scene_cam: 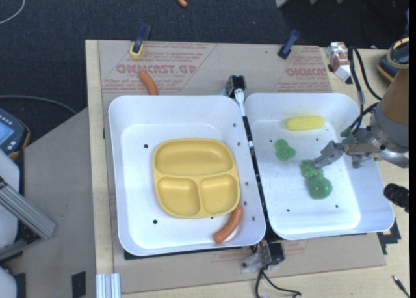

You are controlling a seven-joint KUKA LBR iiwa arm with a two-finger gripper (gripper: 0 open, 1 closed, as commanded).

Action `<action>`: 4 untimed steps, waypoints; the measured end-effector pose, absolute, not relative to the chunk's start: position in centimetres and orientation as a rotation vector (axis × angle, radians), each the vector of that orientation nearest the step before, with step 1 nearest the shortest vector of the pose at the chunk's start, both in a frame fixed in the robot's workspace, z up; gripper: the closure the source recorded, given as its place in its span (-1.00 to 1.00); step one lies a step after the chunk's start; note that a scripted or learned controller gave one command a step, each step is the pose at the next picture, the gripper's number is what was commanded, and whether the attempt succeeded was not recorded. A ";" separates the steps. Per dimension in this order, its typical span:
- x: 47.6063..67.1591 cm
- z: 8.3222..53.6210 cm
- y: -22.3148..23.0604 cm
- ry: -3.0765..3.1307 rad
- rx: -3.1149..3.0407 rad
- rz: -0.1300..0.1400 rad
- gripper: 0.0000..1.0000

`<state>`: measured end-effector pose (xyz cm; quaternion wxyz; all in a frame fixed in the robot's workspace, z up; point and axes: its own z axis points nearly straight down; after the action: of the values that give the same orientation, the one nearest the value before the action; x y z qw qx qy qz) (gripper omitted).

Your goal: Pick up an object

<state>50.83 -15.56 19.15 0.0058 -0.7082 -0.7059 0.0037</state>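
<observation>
My gripper (335, 145) hangs over the right side of the right bin (344, 215), open, with nothing between its fingers. Its lower finger (325, 156) points down-left, just above a green toy vegetable (315, 179) lying on the bin floor. A smaller green piece (284, 150) sits a little to the left. A yellow corn cob (305, 123) lies toward the far wall of that bin.
The left bin (130, 160) holds a yellow divided plate (195, 176), with an orange sausage (228, 226) at its near right corner. Another sausage (148, 82) lies on the board behind the left bin. Cables and clamps run between the bins.
</observation>
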 end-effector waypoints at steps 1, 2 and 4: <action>51.1 19.8 -15.5 -2.221 -2.221 0.000 -1.00; 51.8 14.9 -14.9 -2.217 -2.216 0.003 -1.00; 52.1 8.4 -15.1 -2.217 -2.219 0.002 -1.00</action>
<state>52.08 -15.08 8.42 0.0023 -0.7074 -0.7068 0.0006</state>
